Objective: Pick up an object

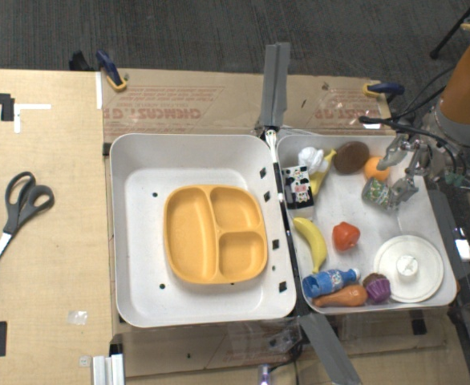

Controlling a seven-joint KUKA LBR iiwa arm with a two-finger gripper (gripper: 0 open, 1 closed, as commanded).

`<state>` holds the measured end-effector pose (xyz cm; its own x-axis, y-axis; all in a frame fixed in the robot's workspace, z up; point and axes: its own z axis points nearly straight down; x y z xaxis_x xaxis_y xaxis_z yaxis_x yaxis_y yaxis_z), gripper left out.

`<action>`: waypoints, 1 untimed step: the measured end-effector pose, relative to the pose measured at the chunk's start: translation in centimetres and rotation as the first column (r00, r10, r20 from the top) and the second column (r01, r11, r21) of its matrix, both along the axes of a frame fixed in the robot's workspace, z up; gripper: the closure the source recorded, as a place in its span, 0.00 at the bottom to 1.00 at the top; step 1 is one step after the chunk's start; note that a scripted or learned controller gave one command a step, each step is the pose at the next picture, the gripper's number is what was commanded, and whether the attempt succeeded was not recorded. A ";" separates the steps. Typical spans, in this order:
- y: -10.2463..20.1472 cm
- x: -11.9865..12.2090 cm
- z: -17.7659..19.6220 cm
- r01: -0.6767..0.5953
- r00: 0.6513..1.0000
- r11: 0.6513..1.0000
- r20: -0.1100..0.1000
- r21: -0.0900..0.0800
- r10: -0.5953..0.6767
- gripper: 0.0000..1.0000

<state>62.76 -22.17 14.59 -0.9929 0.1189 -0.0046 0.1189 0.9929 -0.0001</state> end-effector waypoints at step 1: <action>0.1 2.0 -3.6 0.010 1.000 1.000 0.004 0.000 -0.010 0.00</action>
<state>64.71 -22.08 11.04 -0.9916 0.1293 -0.0082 0.1293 0.9916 0.0007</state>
